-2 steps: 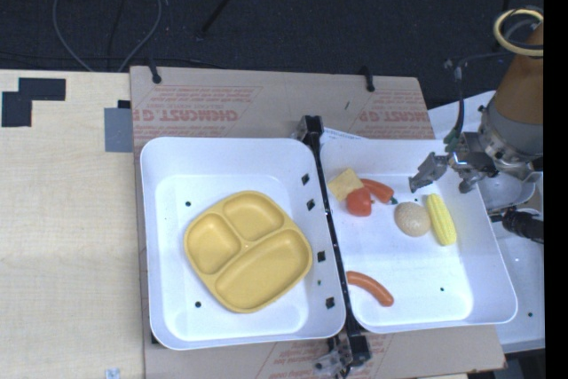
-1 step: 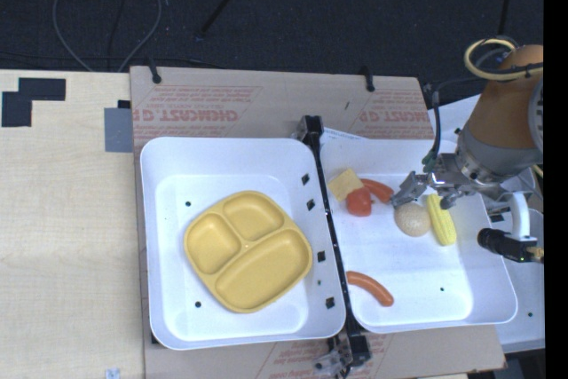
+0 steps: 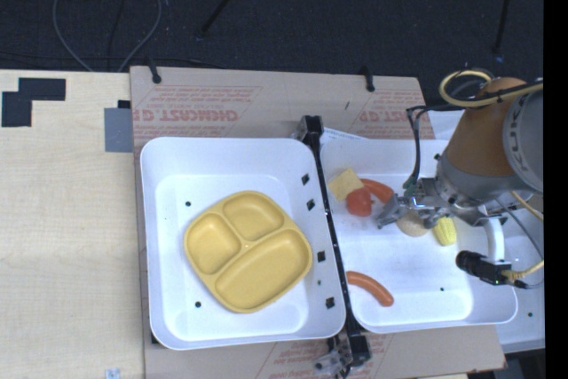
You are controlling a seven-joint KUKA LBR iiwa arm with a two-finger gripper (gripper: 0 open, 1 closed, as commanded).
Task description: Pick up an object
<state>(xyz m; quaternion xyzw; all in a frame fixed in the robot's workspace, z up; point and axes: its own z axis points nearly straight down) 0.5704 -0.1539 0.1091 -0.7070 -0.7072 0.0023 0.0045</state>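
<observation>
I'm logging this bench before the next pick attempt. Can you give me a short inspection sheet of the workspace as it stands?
Surface: two shallow white bins side by side, left bin and right bin, on cardboard over a pale wooden bench.
Job's things: in the right bin, a yellow block, a red tomato-like piece, an orange sausage, a tan round piece and a small yellow piece.
Clutter: a yellow divided tray in the left bin.
Grippers: gripper low in the right bin, beside the tomato; jaw state unclear.
Cables: loose loops on the dark floor behind the bench; wiring on the arm.
Surroundings: dark floor.
</observation>
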